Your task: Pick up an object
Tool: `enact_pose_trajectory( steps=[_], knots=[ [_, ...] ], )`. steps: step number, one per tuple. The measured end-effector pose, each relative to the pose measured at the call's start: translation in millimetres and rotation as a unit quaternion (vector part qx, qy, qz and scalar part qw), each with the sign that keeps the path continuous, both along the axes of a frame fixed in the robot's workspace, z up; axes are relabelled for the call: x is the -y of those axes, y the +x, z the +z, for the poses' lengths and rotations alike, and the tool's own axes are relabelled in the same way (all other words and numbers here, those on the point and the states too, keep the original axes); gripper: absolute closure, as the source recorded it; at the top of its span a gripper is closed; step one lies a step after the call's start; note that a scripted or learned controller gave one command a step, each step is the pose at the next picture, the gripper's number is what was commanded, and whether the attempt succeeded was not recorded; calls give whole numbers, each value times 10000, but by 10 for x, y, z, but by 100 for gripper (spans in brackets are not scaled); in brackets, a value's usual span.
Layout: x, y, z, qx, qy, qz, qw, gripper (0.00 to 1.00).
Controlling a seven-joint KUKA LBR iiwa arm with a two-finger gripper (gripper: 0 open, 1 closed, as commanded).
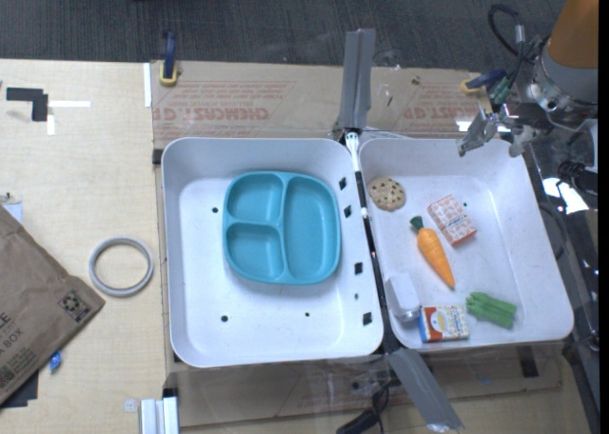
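The right bin holds a round cookie, a small pink-and-white box, an orange carrot, a green leafy piece, a small carton with a red and blue label and a pale grey block. My gripper hangs over the bin's far right corner, above and to the right of the pink box. Its fingers are spread open with nothing between them. The orange band of the arm shows at the top right.
A blue divided plate lies in the left bin. A roll of tape and a brown cardboard box sit on the bench to the left. A grey post stands behind the seam between the bins.
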State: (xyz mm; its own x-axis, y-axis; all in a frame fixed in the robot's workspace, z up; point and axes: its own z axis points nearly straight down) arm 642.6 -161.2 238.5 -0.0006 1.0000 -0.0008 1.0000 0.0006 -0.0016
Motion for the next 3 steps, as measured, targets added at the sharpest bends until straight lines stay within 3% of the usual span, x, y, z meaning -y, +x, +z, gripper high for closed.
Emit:
enact_pose_trajectory(
  steps=[1, 2, 3],
  knots=[
    [-224, -511, -1453, 21, -4, 356, 9994, 0],
    [-163, -1028, -1328, -1, 6, -599, 9982, 0],
    [-592, -1392, -1480, -10, 5, -450, 9990, 0]
  ],
)
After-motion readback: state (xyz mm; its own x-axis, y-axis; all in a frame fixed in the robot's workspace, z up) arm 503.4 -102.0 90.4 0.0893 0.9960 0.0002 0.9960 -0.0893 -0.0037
